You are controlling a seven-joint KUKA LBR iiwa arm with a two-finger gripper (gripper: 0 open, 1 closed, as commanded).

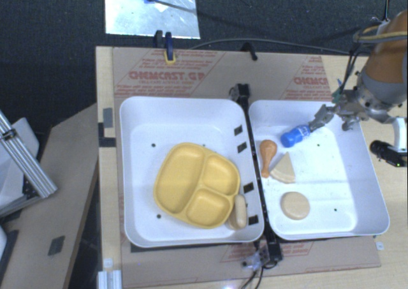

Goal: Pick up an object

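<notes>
I see the gripper (322,118) angled low beside the blue object (295,135), seemingly lining up; whether its fingers grip anything, I cannot tell.

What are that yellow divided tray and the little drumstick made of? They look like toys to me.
The yellow divided tray looks like moulded plastic: one even colour, rounded compartment walls, soft sheen. The drumstick is probably plastic play food too: smooth and uniformly orange-tan, though rubber or foam can't be ruled out from this view.
</notes>
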